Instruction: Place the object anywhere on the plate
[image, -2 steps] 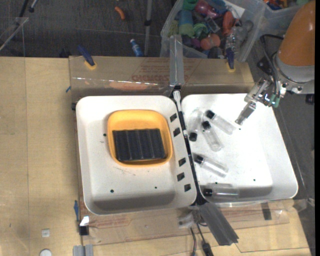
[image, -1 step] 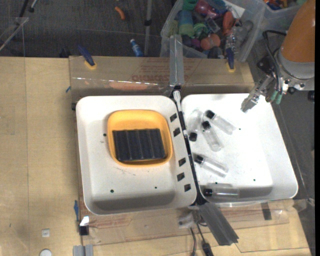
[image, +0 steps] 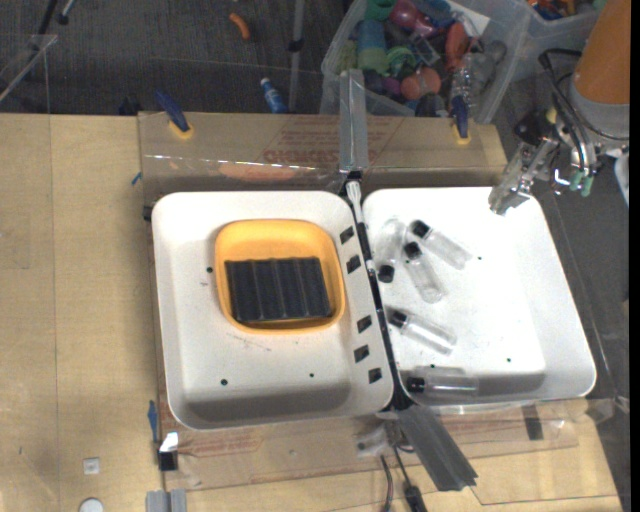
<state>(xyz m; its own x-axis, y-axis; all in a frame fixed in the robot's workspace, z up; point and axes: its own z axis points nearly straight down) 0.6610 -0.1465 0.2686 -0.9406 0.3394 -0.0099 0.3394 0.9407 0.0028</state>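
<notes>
Fingers (image: 503, 200) hang over the right bin's (image: 560, 330) far corner, grip state unclear; nearest vial (image: 438, 243) lies down-left of them, long axis slanting, plate (image: 228, 240) farther left.

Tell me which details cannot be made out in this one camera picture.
- Tool, camera view: small and blurred above the right white bin; whether it is open or shut cannot be told.
- Clear plastic vials with black caps: see-through against the white, so their outlines and exact count are unsure.
- Dark ribbed rectangular object on the yellow plate: what it is cannot be told.
</notes>
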